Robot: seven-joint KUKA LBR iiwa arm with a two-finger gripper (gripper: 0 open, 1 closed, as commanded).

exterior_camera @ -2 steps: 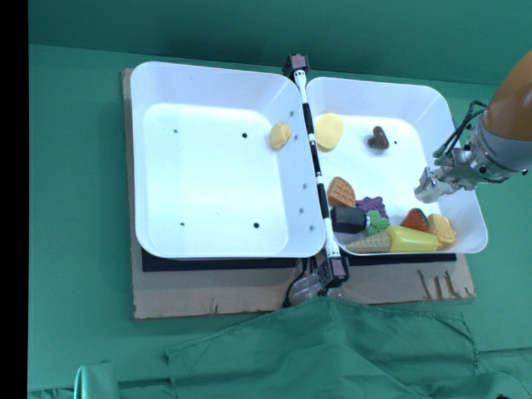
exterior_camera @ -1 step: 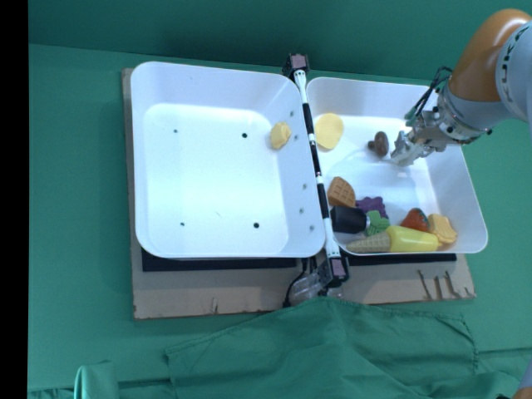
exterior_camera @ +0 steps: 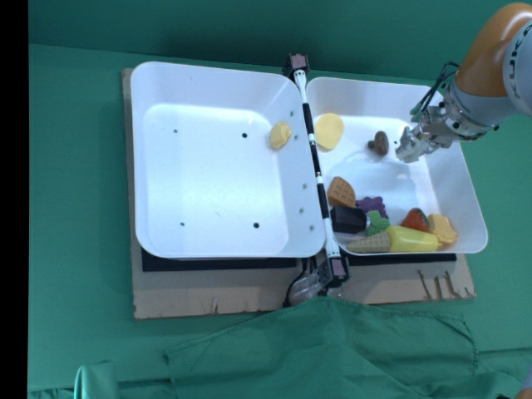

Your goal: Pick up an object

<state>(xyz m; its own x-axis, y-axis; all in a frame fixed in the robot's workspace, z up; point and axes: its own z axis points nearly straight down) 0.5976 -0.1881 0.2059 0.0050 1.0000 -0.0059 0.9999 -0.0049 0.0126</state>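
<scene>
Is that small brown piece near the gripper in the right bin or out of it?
In. The small brown piece lies on the right bin's white floor, just left of the gripper.

The hand (exterior_camera: 410, 150) hovers over the right bin (exterior_camera: 465, 191), just beside a brown toy (exterior_camera: 380, 143).

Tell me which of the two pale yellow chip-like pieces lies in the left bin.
The smaller yellow piece, resting against the left bin at its right wall. The larger yellow piece lies across the divider in the right bin, nearer the gripper.
</scene>
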